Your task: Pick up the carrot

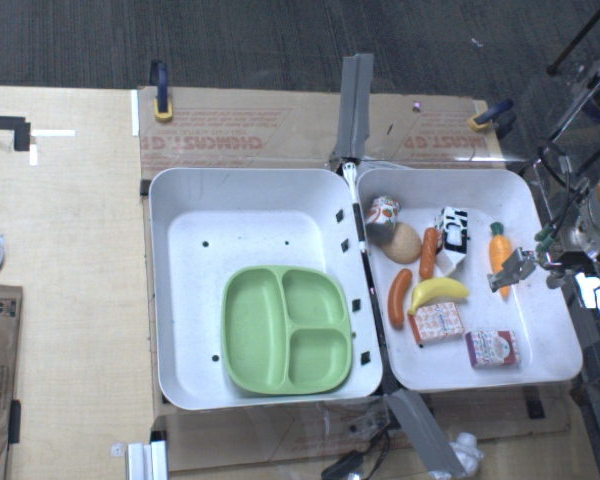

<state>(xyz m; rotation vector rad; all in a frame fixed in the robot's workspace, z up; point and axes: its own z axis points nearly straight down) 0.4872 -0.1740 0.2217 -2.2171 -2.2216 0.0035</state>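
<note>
Near the right bin's (540,200) far right side lies the carrot (499,249), leaf end up, apart from the other toys; the gripper (507,274) hovers just below it. Whether its fingers are spread, I cannot tell.

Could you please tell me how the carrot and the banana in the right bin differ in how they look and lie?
The carrot is orange with a green top and straight; the banana is yellow and curved. The carrot lies lengthwise up the bin, green end toward the far wall, while the banana lies crosswise. The carrot sits beside the gripper; the banana is nearer the bin's middle. Both are toy foods in the right bin.
</note>
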